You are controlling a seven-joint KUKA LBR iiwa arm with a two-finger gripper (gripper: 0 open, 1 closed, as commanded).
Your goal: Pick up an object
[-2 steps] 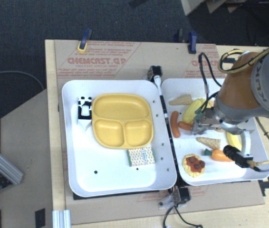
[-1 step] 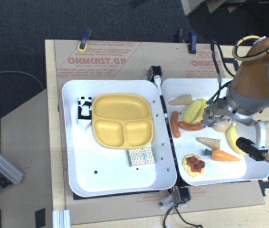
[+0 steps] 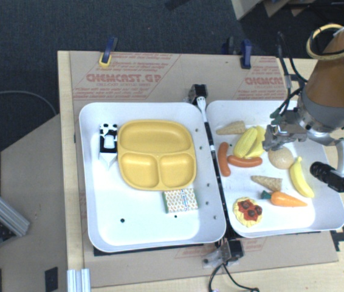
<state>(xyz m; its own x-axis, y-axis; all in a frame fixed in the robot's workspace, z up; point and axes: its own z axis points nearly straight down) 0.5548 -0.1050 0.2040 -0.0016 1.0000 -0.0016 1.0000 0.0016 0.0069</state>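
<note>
- Gripper hovers over the right bin, near the corn cob.
- Finger state: I cannot tell.
- Nothing looks lifted yet; grasping remains.

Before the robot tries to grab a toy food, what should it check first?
1. Toys in reach: corn, potato, banana and carrot lie in the right bin: ok.
2. Pincer over the right bin, near the corn: ok.
3. Pincer open or shut: cannot tell.
4. Something already held: cannot tell.
5. Space around the corn: crowded, sausage lies right beside it: not ok.
</note>
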